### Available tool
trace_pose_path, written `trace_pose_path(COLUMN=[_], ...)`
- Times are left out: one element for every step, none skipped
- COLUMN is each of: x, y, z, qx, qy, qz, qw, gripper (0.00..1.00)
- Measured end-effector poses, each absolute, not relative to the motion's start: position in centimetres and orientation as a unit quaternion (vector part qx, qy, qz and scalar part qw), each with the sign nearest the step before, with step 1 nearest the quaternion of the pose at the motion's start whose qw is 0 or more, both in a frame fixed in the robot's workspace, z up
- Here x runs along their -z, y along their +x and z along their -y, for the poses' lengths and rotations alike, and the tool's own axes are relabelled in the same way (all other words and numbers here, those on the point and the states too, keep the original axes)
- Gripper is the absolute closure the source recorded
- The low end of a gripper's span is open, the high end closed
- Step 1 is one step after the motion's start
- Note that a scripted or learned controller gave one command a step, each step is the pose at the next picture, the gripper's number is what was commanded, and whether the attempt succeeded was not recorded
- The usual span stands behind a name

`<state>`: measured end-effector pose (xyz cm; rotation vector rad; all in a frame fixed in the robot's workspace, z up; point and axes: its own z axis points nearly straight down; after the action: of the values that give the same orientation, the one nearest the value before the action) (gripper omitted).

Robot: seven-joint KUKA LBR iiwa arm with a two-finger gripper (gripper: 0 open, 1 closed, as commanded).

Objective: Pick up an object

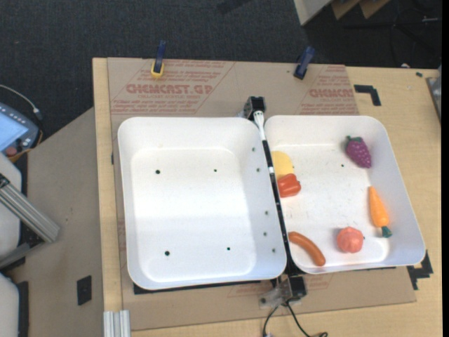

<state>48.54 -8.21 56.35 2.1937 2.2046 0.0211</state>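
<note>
Pick candidates: 6 toy food pieces, all in the right bin. End effector state: can't tell.

Count:
- 1 purple grape bunch, knobbly, near the bin's far right corner.
- 1 orange carrot, tapered, with a green stub at its near end. It lies along the right edge.
- 1 pinkish-red round fruit by the near edge, just beside the carrot's stub. Kind is hard to make out.
- 1 orange-red sausage, smooth and curved, at the near left corner.
- 1 red pepper and 1 yellow piece, touching each other against the left edge. The yellow piece is partly covered by the rim and the pepper, so its shape is unclear.

2 bins: the right one and the left bin. Both are white glossy plastic, shallow, with rounded corners, and their rims meet mid-counter. The left bin's floor shows 4 small dark dots.

Both bins sit on a brown cardboard sheet with red print, partly covered by the bins. 2 blue clamps sit at the sheet's far edge. The tan counter shows to the left of the sheet.
</note>
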Motion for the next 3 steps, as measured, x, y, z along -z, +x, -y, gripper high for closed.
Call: trace_pose_path(x=[-57.4, -58.5, -59.6], y=[48.6, 48.7, 48.8], z=[8.2, 8.2, 8.2], qx=[-0.0079, -0.0090, -0.0103], qy=[0.705, 0.705, 0.704], qz=[-0.709, -0.709, -0.709], qw=[0.018, 0.021, 0.023], gripper=[1.00, 1.00, 1.00])
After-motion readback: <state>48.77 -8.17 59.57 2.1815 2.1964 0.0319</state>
